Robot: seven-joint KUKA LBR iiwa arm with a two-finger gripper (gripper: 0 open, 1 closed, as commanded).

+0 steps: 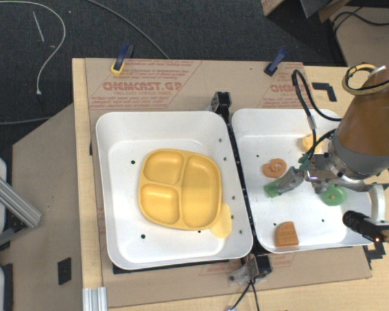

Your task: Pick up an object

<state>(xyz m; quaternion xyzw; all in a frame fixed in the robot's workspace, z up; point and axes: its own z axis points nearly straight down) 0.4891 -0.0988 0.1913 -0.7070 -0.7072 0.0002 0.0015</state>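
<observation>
Pretzel-shaped toy [274,168] lies in the right bin [259,131], near the gripper [297,179]; finger state: cannot tell. Looks like the approach step, nothing lifted. Next move needs descent centred on one item, clear of the brown block [286,234].

The tabletop [181,76] carries two white bins side by side. In the left bin [117,173] lies a yellow divided plate [179,188]. The claw [305,173] is low in the right bin [266,225], beside an orange pretzel-like piece [273,168], near a green piece [333,195]; a brown cookie-like piece [286,234] lies apart, near the front wall
</observation>
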